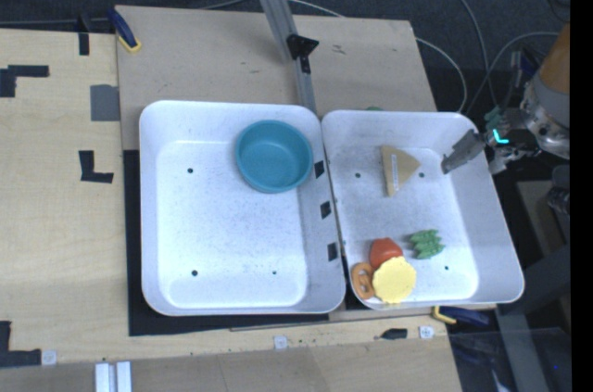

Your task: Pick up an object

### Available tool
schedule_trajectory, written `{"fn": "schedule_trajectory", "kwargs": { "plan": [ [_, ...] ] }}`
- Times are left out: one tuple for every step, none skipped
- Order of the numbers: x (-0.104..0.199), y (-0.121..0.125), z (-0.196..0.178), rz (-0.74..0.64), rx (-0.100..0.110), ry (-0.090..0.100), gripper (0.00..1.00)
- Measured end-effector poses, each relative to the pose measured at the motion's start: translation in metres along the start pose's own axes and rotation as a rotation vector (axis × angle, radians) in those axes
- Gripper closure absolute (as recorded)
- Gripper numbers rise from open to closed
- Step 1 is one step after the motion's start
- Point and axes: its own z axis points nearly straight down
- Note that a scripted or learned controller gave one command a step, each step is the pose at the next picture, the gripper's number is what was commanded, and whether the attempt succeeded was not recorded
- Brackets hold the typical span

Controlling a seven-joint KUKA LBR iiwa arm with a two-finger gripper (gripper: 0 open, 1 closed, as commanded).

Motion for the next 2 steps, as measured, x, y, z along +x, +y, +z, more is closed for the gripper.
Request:
{"fn": "schedule_trajectory", "kwargs": {
  "plan": [
    [0.000,0.000,0.000,0.000,0.000,0.000,0.00],
    [-0.005,0.006,0.048,0.000,0.004,0.001,0.00]
  ]
}}
